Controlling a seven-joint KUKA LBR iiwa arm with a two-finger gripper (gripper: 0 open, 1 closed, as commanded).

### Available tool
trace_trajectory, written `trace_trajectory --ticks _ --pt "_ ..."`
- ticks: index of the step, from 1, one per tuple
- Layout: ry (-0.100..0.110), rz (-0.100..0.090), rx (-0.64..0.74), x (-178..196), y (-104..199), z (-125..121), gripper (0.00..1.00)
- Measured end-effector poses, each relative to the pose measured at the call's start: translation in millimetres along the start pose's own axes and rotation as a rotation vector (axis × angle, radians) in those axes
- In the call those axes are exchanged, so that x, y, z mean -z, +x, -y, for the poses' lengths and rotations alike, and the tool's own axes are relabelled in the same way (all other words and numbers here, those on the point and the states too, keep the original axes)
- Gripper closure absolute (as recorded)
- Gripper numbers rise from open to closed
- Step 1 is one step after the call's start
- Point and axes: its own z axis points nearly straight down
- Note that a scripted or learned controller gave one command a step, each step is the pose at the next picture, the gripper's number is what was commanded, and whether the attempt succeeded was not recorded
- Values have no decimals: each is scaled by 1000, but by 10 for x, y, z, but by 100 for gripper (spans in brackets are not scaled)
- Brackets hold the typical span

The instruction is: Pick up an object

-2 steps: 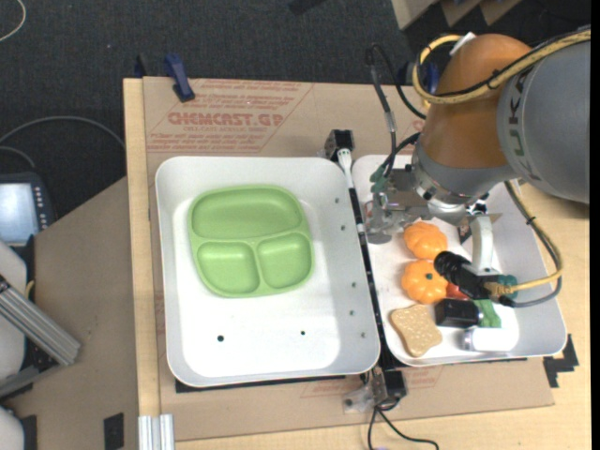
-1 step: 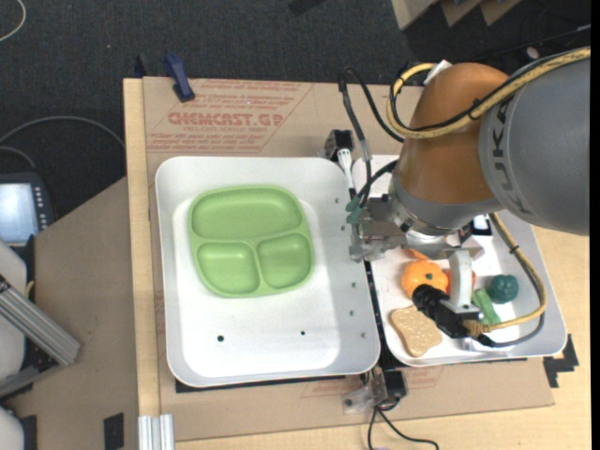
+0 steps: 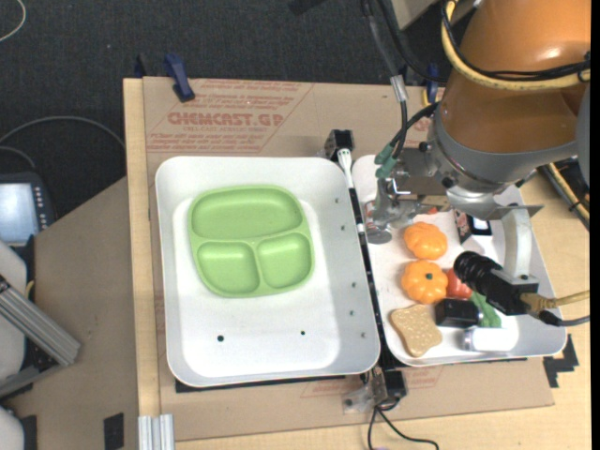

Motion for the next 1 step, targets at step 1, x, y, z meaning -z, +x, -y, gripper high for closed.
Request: trace_trajectory --ticks 1 --pt "4 1 1 798 420 -20 100"
